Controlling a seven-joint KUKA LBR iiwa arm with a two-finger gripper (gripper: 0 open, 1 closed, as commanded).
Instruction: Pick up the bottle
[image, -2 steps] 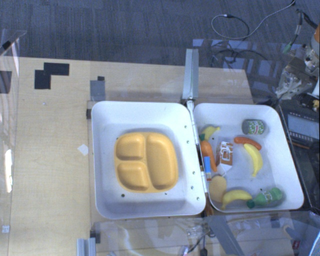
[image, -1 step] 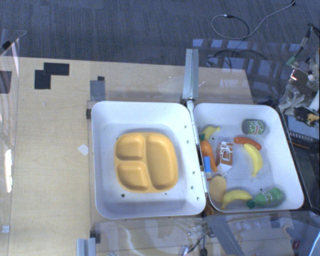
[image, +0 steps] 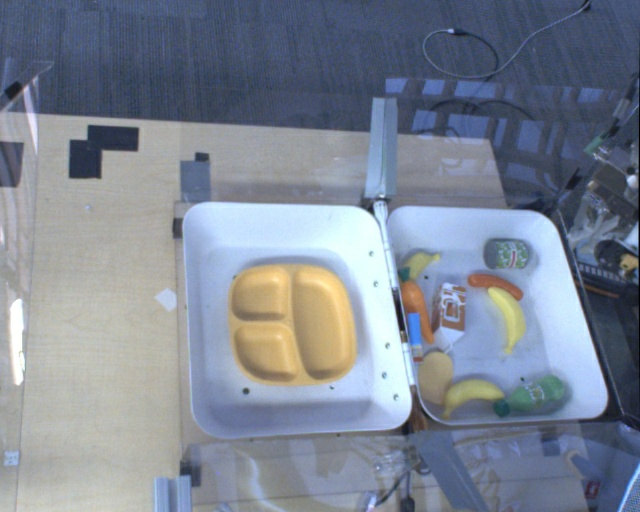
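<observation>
Your green bottle lies on its side at the right bin's front edge, touching a banana. Jaws' state: you cannot tell.

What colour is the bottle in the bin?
Green, with a lighter label. The bottle lies in the right bin's near corner, camera view.

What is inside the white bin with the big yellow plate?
In the left bin there is a yellow plate split into three sections, lying flat in the middle. Nothing sits on the plate. Whatever might be under the plate is covered, so that cannot be seen.
</observation>
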